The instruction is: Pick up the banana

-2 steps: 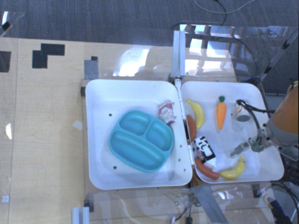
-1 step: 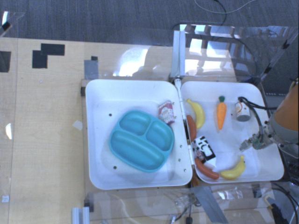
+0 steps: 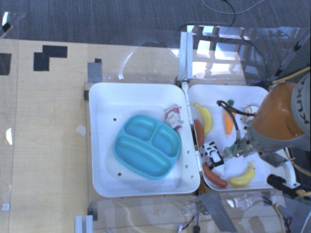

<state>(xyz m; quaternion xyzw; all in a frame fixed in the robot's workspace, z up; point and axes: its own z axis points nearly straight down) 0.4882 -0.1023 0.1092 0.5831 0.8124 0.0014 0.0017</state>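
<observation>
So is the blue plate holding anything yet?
Empty. The blue plate lies flat in the left bin, all compartments bare; both bananas sit in the right bin.

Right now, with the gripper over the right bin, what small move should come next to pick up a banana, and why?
Probably shift the gripper toward the right bin's near edge, over the lower banana. The gripper sits over the bin's left part, between the two bananas, near the hot dogs, and touches neither banana.
</observation>
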